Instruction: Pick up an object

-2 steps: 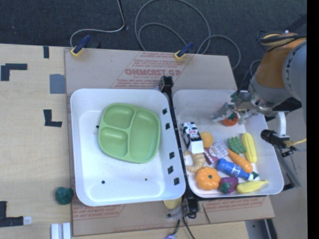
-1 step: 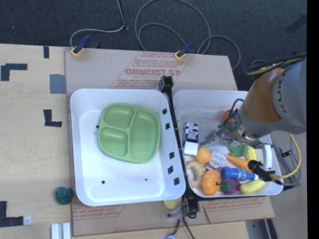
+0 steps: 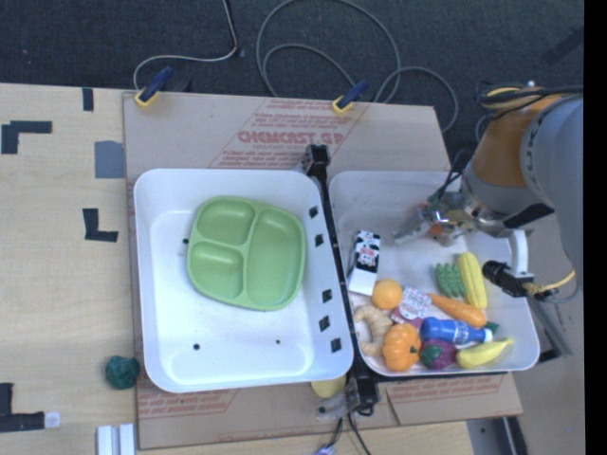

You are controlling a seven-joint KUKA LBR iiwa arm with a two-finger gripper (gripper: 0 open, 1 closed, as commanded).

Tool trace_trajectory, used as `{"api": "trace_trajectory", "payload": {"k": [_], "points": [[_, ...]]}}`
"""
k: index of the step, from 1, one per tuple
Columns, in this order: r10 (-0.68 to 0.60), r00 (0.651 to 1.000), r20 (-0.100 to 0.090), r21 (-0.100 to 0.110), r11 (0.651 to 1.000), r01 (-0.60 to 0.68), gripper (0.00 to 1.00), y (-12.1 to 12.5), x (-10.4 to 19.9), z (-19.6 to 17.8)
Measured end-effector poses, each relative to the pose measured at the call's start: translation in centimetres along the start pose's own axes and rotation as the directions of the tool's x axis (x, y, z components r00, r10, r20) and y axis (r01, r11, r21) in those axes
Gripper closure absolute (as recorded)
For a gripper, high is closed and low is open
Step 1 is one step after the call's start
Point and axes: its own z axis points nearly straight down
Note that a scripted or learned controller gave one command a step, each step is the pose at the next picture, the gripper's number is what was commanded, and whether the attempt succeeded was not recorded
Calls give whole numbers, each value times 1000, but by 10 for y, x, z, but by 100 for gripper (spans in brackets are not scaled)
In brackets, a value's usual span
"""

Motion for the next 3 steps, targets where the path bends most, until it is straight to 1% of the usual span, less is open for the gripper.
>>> {"api": "trace_trajectory", "payload": {"k": [1, 2, 3], "points": [[16, 1000, 2, 70, 997, -16, 0, 35, 26, 6], [17, 1000, -8, 73, 997, -16, 0, 39, -13, 9], [10, 1000, 2, 24, 1000, -10, 0, 47, -35, -3]]}}
